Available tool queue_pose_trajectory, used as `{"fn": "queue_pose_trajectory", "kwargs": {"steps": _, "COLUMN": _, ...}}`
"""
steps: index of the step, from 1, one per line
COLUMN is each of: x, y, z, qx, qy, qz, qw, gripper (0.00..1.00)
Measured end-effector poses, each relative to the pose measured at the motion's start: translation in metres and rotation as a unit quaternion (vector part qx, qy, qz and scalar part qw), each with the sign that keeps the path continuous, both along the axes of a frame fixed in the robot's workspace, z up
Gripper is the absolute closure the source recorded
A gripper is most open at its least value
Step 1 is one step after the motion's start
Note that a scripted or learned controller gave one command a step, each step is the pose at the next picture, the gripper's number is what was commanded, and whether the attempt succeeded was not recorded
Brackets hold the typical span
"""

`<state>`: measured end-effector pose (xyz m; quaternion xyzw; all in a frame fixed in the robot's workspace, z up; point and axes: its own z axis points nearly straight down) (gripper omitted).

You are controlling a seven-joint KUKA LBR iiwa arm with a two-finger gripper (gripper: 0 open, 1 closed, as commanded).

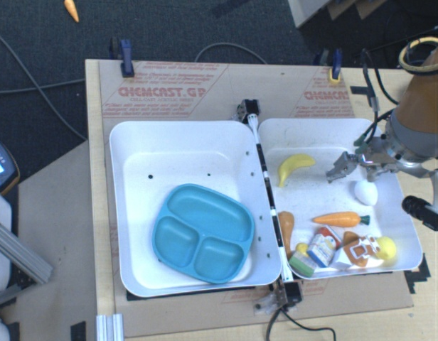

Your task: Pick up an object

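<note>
My gripper [355,175] hangs over the back right part of the right bin [304,130]. It is open, and I see nothing between its fingers. A white egg [365,192] lies just below and in front of it, and whether they touch I cannot tell. A yellow banana [296,167] lies to its left. Nearer the front lie a carrot [340,219], an orange piece [286,227], a small carton [322,249], a green-edged item [301,263], a brown and white packet [358,251] and a yellow lemon [386,248].
The left bin [134,148] holds a blue divided plate [202,231]. A black clip [249,109] sits where the two bins meet at the back. Cables run over the dark floor beyond the bench, where a small toy carrot [71,8] lies.
</note>
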<state>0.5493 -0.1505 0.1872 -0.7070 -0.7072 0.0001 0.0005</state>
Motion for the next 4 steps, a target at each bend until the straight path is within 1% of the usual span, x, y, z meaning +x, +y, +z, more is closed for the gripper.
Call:
{"fn": "queue_pose_trajectory", "kwargs": {"steps": 1, "x": 0.015, "y": 0.049, "z": -0.104, "qx": 0.0021, "qy": 0.005, "qz": 0.002, "qw": 1.0, "gripper": 0.0}}
{"fn": "queue_pose_trajectory", "kwargs": {"steps": 2, "x": -0.035, "y": 0.059, "z": -0.103, "qx": 0.001, "qy": 0.003, "qz": -0.001, "qw": 1.0, "gripper": 0.0}}
{"fn": "queue_pose_trajectory", "kwargs": {"steps": 3, "x": -0.065, "y": 0.059, "z": -0.1, "qx": 0.0003, "qy": 0.001, "qz": -0.001, "qw": 1.0, "gripper": 0.0}}
{"fn": "queue_pose_trajectory", "kwargs": {"steps": 4, "x": 0.013, "y": 0.055, "z": -0.102, "qx": -0.0012, "qy": -0.004, "qz": 0.001, "qw": 1.0, "gripper": 0.0}}
